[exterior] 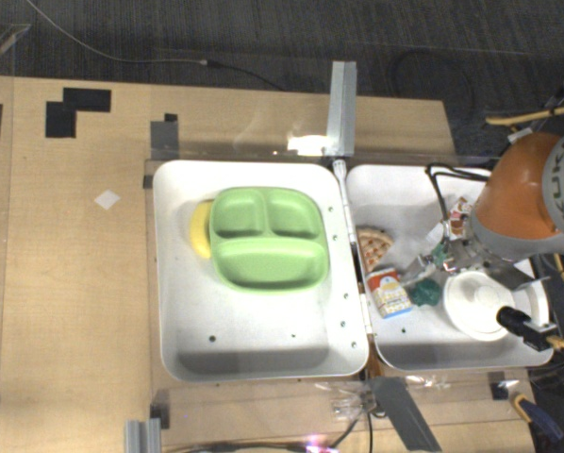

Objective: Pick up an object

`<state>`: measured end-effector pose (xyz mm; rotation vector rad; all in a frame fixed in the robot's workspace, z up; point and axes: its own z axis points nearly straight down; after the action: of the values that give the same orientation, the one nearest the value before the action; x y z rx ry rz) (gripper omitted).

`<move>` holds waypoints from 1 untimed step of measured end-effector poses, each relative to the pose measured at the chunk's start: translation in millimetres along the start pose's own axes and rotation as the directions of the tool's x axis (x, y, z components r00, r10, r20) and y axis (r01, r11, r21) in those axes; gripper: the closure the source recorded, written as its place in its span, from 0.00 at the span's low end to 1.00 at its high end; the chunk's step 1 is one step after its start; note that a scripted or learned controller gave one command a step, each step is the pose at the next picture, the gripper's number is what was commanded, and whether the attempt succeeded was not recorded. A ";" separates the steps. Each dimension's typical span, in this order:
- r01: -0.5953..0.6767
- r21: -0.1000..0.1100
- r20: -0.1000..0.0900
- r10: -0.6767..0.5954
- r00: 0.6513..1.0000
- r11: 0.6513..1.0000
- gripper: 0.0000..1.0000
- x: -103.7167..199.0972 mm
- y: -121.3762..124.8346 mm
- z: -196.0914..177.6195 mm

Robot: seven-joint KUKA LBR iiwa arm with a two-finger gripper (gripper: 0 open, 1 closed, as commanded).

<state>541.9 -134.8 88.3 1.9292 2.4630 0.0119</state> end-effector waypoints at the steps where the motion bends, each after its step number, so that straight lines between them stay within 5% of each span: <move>1: 0.002 -0.005 0.002 -0.002 1.000 1.000 1.00 -1.0 3.1 -10.3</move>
<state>545.0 -135.0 98.7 1.9239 2.4607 0.0159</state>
